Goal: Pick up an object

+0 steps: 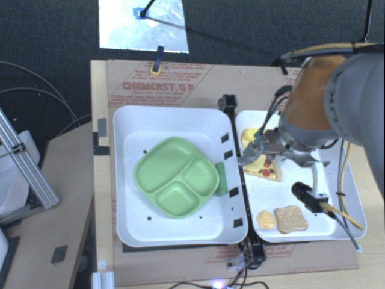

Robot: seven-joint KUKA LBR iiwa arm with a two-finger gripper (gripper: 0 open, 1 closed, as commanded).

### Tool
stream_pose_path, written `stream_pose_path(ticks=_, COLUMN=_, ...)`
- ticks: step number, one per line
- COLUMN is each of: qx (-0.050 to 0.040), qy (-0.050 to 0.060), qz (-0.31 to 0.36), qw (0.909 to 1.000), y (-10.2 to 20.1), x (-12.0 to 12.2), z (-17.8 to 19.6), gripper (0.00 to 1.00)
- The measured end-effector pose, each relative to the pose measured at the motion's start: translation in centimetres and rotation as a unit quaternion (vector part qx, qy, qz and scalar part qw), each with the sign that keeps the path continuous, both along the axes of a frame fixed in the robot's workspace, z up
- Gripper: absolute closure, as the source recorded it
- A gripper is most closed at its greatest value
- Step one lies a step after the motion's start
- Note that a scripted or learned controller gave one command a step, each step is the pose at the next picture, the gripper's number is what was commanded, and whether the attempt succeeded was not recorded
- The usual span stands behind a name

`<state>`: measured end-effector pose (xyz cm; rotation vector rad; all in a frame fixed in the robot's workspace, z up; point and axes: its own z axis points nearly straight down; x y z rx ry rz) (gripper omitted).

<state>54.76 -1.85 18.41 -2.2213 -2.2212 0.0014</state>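
Grey arm's tool [252,153] low in the right bin [355,203]; its grip state cannot be told.
It sits over a pizza slice [266,171] beside a yellow piece [248,138]; toast [291,219] nearer; green divided plate [175,177] left; cardboard [157,87] reads "CHEMCAST".

I see the bench as a brown cardboard sheet [174,83] printed with red lettering, lying on a dark carpeted floor [48,23]. A shiny metal plate [143,17] sits on the carpet beyond it, catching the light. At the left stands an aluminium frame rail [27,167] tilted beside a tan board [60,221]. Black cables [36,101] curve across the carpet.
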Motion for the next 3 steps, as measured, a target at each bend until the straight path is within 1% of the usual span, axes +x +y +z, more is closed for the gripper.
stream_pose_path(ticks=1, qx=0.0017, qy=-0.001, qz=0.005, qw=1.0000, y=8.1, x=-4.2, z=1.8, gripper=1.00)
stream_pose_path(ticks=2, qx=0.0012, qy=0.000, qz=0.004, qw=1.0000, y=11.4, x=-6.2, z=-0.1, gripper=1.00)
stream_pose_path(ticks=3, qx=0.0020, qy=-0.006, qz=0.005, qw=1.0000, y=16.4, x=0.9, z=6.3, gripper=1.00)
